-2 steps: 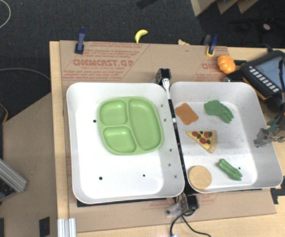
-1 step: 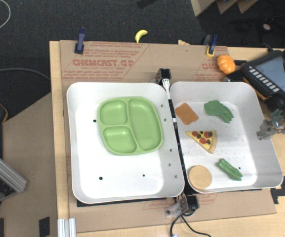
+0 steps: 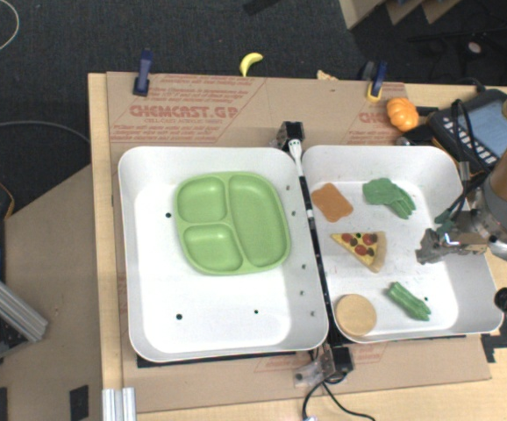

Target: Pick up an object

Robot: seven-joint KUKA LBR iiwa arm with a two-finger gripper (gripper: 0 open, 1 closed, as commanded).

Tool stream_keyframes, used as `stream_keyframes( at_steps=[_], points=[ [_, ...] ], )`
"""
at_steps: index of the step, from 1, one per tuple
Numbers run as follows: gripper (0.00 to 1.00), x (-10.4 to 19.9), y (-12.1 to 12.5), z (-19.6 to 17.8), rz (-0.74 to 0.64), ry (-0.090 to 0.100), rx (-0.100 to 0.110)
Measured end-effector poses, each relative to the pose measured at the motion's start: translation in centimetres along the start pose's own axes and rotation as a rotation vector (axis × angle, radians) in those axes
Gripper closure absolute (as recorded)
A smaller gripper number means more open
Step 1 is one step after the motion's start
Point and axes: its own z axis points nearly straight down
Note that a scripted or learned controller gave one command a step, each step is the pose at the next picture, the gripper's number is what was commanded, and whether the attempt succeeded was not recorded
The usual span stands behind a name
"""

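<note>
The right bin (image 3: 438, 169) holds several toy foods: a brown toast-like piece (image 3: 332, 202), a green leafy piece (image 3: 389, 195), a pizza slice (image 3: 361, 246), a round tan cookie (image 3: 356, 314) and a small green pod (image 3: 409, 301). My gripper (image 3: 432, 247) hangs low at the right side of this bin, right of the pizza slice and above the green pod. Nothing shows between its fingers.
The left bin (image 3: 148, 270) bears a green divided plate (image 3: 232, 223). Outside the bins, a small orange (image 3: 402, 113) and a yellow banana (image 3: 250, 61) lie on the cardboard at the back, beside two blue clamps. A black divider clip (image 3: 291, 135) sits between the bins.
</note>
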Motion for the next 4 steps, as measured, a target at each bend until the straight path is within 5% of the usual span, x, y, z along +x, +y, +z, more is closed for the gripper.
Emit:
stream_keyframes(
  at_steps=[2, 4],
  points=[
    [1.00, -7.9, 0.0, 2.7, 0.010, -0.008, -0.005],
    [1.00, -7.7, 0.0, 0.0, 0.006, -0.008, -0.007]
  ],
)
